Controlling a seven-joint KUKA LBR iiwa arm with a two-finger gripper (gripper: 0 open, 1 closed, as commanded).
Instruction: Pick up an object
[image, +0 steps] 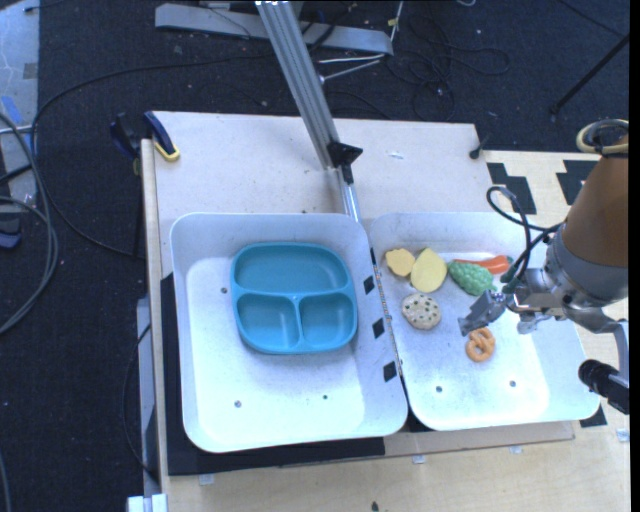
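Observation:
In the right bin (520, 395) lie several toy foods: two yellow potato-like pieces (400, 263) (429, 270), a chocolate-chip cookie (422, 311), a green and orange carrot (472, 272) and an orange pretzel (480, 345). My gripper (481, 316) hangs low over the bin, just above the pretzel and right of the cookie. Its dark fingers point left and down. Nothing shows between them.
A blue three-compartment plate (295, 297) sits in the left bin (200, 400). A metal pole (305, 85) slants down to the bins' shared back edge. Black clips (380, 325) mark the seam between the bins. Cables lie on the dark floor around the bench.

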